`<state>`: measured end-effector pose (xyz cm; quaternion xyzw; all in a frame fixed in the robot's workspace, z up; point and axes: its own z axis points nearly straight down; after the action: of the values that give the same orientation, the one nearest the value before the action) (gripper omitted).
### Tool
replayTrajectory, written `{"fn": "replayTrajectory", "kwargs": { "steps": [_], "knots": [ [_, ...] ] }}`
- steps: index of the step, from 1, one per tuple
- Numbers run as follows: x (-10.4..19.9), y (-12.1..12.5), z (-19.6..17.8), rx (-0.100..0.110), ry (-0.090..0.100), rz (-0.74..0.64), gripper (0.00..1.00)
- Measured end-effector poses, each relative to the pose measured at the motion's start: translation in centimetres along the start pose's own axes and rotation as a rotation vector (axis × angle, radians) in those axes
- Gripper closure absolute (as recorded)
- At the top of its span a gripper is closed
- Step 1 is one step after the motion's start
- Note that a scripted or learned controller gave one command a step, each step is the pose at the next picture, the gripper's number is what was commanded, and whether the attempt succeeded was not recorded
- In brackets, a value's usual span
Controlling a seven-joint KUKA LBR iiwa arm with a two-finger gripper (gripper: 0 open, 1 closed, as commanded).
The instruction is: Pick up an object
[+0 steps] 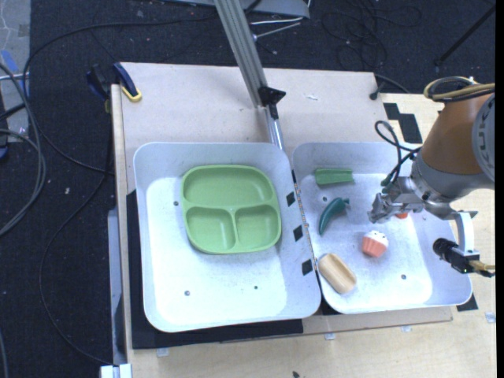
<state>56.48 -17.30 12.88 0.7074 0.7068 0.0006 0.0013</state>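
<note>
The pale wooden bench (pixel 197 105) stood on dark carpeted floor (pixel 63 46) strewn with black cables, and carried two shallow white plastic bins side by side. The left bin (pixel 213 290) held a light green plastic plate with three compartments (pixel 232 209), lying flat toward its far side. The right bin (pixel 409 286) held the smaller things. The grey arm with its orange band (pixel 457 144) reached in from the right, its gripper (pixel 386 209) low over the far right part of that bin; whether the jaws were apart or together could not be told. Just near of the jaws lay a small pink and white toy cupcake (pixel 375 244). Left of them lay a dark green toy pepper (pixel 332 213), a flat green wedge (pixel 334 177) farther off, and a tan toy bread roll (pixel 337 273) at the near left.
</note>
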Motion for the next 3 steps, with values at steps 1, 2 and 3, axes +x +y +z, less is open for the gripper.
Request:
{"fn": "replayTrajectory", "kwargs": {
  "steps": [1, 2, 3],
  "knots": [
    [0.0, -0.3, -4.3, -0.002, -0.001, -0.002, 1.0],
    [0.0, -0.8, -8.8, -0.003, -0.001, -0.002, 1.0],
    [-0.1, -0.6, -13.1, -0.003, -0.001, -0.003, 1.0]
  ]
}}
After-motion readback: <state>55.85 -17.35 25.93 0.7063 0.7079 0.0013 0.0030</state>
